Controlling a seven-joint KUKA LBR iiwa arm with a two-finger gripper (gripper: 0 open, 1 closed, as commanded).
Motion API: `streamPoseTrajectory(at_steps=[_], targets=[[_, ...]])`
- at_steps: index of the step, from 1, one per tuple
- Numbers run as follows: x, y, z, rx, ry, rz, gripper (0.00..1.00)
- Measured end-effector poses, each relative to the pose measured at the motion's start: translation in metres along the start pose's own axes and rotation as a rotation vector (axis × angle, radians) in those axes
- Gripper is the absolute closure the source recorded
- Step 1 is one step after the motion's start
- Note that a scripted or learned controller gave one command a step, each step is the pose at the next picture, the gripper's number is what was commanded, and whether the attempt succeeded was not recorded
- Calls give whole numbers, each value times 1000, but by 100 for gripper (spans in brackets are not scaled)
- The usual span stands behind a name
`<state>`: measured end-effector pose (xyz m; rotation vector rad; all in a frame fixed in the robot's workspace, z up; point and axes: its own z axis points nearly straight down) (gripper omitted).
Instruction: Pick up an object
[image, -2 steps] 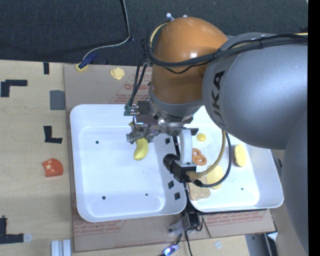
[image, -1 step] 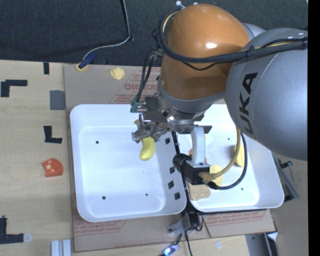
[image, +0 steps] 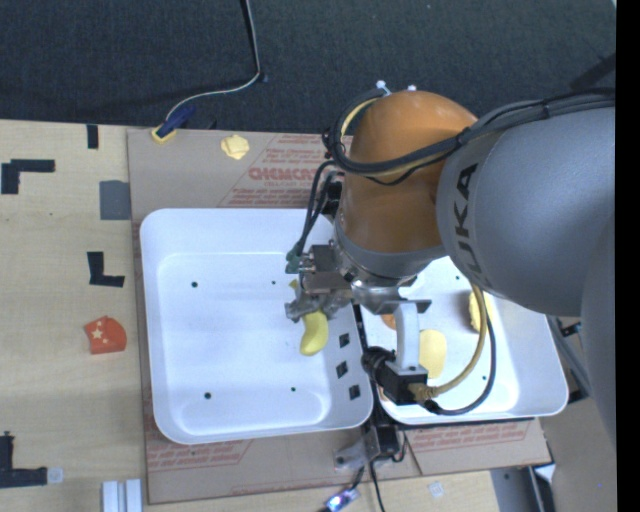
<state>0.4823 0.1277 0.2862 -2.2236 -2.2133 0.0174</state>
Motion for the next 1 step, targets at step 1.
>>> streamPoseTrajectory(at_steps=[1], targets=[[31, 0, -5, -8, 4, -9, 100]])
